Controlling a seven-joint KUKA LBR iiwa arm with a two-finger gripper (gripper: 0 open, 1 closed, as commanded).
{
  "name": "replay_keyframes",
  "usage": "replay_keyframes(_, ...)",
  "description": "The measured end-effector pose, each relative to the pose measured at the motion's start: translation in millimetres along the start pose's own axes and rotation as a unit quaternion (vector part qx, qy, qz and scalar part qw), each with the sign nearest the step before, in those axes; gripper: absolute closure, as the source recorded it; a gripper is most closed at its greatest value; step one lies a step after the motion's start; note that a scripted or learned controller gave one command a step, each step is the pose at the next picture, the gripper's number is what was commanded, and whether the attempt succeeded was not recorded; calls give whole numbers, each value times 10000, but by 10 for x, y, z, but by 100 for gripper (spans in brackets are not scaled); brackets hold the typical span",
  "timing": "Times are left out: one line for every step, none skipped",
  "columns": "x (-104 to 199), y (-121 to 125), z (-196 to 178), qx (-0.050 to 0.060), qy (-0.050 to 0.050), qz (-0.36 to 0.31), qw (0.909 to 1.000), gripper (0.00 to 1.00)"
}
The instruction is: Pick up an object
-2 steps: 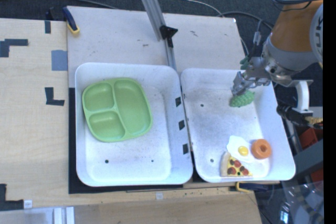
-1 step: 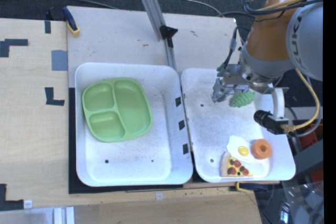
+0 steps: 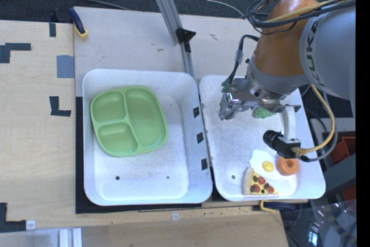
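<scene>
Small green plastic object (image 3: 263, 113) lies in the right shallow white bin (image 3: 231, 147), partly tucked under the grey arm's wrist. It sits just right of the two-finger gripper (image 3: 227, 108) (finger spacing too blurred to tell), nearer than the toy pizza slice (image 3: 257, 182).

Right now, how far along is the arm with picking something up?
Nothing looks picked up yet. The gripper sits low over the right bin, near its upper left, with no object visibly between its fingers. The fried egg, pizza slice and orange piece lie at the bin's lower right. The green plate rests in the left bin. Grasping and lifting remain.
</scene>
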State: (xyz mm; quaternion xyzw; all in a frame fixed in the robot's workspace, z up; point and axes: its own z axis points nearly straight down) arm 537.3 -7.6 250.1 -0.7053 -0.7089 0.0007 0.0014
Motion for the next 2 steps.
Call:
replay_keyframes(459,-109,-7,1,1,-7,10000,100)
replay_keyframes(871,-246,139,9,-4,-2,10000,100)
